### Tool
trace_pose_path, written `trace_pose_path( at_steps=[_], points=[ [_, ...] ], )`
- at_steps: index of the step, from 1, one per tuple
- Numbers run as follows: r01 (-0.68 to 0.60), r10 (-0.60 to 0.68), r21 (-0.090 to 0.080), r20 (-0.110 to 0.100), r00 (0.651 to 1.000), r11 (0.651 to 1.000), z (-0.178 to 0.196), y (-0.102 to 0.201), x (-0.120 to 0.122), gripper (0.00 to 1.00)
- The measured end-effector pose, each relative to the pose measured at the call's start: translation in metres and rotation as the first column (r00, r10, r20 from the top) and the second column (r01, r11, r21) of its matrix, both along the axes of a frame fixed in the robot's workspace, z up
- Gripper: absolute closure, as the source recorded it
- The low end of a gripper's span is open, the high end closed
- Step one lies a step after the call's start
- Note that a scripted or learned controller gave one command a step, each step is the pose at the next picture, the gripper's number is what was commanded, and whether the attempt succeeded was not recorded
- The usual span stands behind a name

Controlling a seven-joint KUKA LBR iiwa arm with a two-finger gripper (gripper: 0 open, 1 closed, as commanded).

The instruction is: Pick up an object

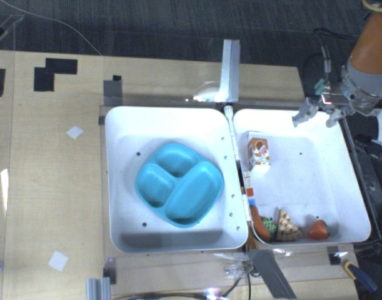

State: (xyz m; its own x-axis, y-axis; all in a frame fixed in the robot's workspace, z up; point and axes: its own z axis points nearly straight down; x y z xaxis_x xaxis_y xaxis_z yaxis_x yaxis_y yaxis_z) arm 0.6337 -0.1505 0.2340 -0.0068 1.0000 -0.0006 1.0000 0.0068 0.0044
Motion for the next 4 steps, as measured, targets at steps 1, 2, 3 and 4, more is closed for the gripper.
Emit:
trace_pose_path(
  at_steps=[1, 2, 3, 4],
  points=[
    [-0.006, 0.006, -0.001, 0.006, 1.000, 1.000, 0.012, 0.001, 0.002, 1.00],
    [-0.007, 0.007, -0.001, 0.006, 1.000, 1.000, 0.012, 0.001, 0.002, 0.00],
    [0.064, -0.064, -0.001, 0.003, 0.998, 0.998, -0.146, 0.032, 0.030, 0.00],
    [-0.319, 0.319, -0.002, 0.003, 0.948, 0.948, -0.105, 0.068, 0.037, 0.00]
  ],
)
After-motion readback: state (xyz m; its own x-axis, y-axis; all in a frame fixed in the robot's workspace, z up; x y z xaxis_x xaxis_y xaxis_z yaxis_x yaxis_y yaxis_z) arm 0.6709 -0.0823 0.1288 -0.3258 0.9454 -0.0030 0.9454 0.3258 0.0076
